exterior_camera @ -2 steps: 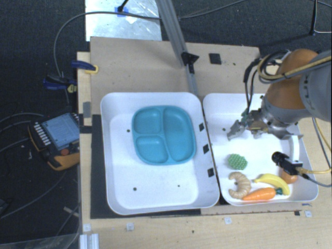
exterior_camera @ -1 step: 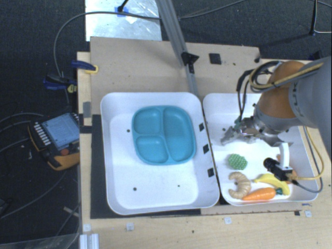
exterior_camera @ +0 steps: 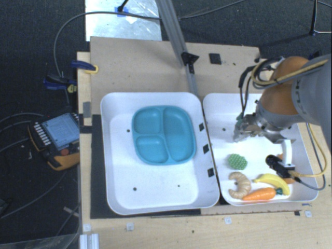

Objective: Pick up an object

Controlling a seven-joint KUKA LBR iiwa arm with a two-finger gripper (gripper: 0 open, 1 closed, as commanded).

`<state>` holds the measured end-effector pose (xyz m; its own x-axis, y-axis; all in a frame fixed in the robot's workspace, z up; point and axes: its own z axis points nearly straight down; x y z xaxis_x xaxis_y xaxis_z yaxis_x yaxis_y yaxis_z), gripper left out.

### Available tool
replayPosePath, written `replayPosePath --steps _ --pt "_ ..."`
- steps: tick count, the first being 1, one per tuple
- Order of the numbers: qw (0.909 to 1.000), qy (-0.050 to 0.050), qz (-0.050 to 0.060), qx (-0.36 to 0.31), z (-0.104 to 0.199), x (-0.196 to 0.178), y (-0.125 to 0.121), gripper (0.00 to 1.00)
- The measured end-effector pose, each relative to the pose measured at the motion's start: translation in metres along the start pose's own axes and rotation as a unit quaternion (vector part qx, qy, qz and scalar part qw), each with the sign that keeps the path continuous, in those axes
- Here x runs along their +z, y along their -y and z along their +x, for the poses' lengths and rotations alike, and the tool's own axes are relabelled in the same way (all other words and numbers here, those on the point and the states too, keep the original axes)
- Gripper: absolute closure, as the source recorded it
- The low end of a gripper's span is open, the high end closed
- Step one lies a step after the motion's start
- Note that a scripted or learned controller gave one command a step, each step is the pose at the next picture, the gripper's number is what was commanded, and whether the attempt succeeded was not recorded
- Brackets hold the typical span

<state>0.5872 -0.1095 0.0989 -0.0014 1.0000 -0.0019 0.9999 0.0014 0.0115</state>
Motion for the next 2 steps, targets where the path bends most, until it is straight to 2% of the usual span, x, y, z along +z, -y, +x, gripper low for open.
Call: replayPosePath --steps 2 --pt "1.0 0.0 0.003 -0.001 -0.003 -0.088 0.001 1.0"
